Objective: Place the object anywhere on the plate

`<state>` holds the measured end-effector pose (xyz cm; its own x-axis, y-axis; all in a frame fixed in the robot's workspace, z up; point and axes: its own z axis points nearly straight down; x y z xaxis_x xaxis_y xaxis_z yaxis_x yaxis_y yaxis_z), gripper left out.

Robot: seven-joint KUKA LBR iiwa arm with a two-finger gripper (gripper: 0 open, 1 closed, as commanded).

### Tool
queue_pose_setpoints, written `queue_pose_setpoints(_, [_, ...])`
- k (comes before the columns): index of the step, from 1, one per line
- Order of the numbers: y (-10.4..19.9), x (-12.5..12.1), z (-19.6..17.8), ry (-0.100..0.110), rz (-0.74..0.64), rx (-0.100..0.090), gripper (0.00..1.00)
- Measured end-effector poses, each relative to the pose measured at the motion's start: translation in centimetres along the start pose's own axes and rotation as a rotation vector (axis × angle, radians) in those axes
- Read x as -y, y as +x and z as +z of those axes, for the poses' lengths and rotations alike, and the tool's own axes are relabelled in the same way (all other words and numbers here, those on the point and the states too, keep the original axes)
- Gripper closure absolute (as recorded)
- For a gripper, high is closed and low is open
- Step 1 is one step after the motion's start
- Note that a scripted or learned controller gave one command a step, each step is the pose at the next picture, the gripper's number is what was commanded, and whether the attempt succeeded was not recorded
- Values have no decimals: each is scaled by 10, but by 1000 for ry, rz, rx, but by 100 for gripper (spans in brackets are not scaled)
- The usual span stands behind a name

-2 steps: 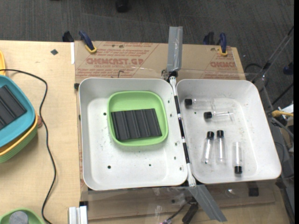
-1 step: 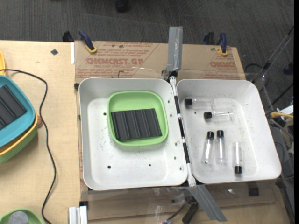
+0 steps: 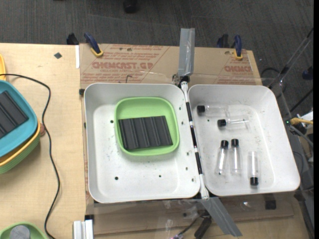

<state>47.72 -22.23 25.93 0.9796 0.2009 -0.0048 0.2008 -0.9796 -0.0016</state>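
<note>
A green square plate [image 3: 146, 106] sits in the left white bin [image 3: 99, 148], toward its back. A black ribbed rectangular piece [image 3: 145, 132] lies flat on the plate. In the right white bin [image 3: 279, 133] lie several clear vials with black caps: one near the back left [image 3: 209, 109], one lying sideways [image 3: 232, 122], two side by side in the middle [image 3: 222, 156] [image 3: 235, 155], and one at the front right [image 3: 253, 168].
Brown cardboard [image 3: 164, 61] lies under and behind the bins, held by blue-and-yellow clamps [image 3: 93, 44] [image 3: 237, 47]. A grey taped strip [image 3: 186, 54] stands at the back between the bins. Stacked teal and yellow plates [image 3: 15, 126] and a black cable [image 3: 50, 148] lie on the wooden bench at left.
</note>
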Motion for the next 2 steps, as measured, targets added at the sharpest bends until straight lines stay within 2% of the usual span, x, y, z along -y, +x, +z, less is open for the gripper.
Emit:
queue_pose_setpoints(1, [0, 0, -4, 0, 0, 0, 0])
queue_pose_setpoints(2, [0, 0, 8, 1, 3, 2, 0])
